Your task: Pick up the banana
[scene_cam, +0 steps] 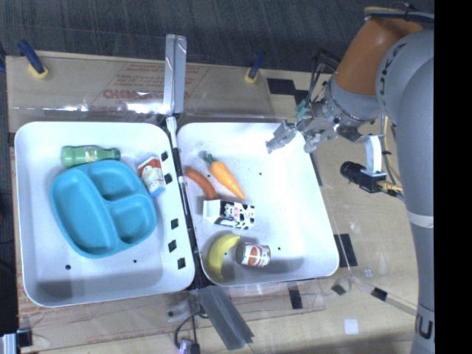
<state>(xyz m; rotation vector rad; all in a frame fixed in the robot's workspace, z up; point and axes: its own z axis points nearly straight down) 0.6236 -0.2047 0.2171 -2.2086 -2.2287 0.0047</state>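
Banana [220,254] — near-left of the gripper [293,140], well apart — curves near-to-far; gripper's opening cannot be told, nothing visibly held.

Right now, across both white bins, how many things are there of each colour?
Green: 1, the bottle
Blue: 1, the divided plate
Orange: 2, the carrot and the sausage
Yellow: 1, the banana
Red and white: 2, the can and the small carton
Black and white: 1, the milk carton
Total: 8
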